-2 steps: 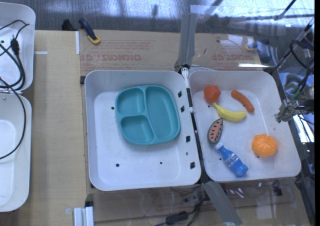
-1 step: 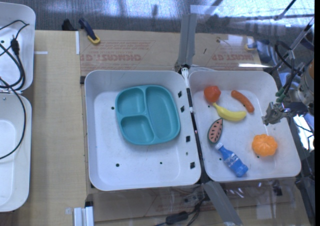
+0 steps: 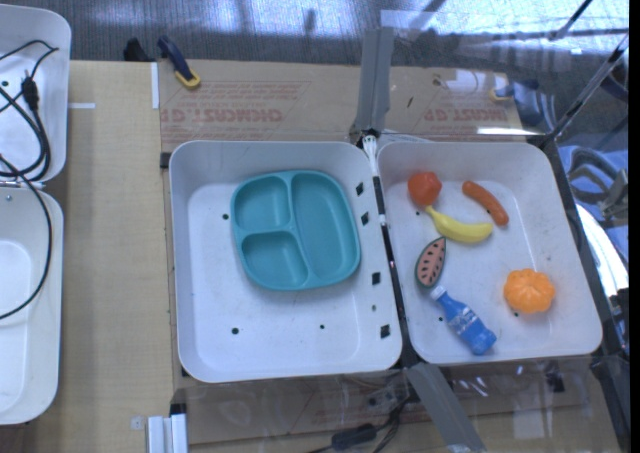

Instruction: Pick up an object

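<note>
Lay near the middle of the right white bin (image 3: 560,191): a yellow banana (image 3: 460,227). Touched at its upper-left end by a red tomato (image 3: 424,186). Sat just up and right of the banana: an orange carrot (image 3: 485,201). Rested just below-left of it: a watermelon slice (image 3: 430,261). Lay further below: a blue bottle (image 3: 465,321), tilted. Sat down and right of the banana, well apart: an orange (image 3: 528,291). Stood left of the banana, in the left bin (image 3: 190,271) on the bench (image 3: 110,191): a teal divided plate (image 3: 296,229). Could not tell the hand's state, nor where the objects lay relative to it.
</note>
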You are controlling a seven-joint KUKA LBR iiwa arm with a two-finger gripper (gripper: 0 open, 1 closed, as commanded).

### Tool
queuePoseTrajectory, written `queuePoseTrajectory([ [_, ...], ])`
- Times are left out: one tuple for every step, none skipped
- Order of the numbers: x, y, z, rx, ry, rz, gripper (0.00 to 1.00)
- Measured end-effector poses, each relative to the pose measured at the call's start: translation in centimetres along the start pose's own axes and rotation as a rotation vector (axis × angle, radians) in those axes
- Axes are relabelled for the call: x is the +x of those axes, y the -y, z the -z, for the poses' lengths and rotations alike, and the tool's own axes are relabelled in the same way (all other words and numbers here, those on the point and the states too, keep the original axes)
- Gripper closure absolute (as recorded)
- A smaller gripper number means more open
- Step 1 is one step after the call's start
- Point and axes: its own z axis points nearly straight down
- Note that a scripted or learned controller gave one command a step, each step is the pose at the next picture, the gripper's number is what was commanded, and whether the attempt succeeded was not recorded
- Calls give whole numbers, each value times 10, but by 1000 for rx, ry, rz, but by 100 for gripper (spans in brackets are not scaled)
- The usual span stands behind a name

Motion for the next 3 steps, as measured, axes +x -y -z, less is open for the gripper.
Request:
queuePoseTrajectory([
  [7,-36,-62,2,-1,4,100],
  [38,-34,-74,2,-1,4,100],
  [6,-61,-17,0,0,1,100],
])
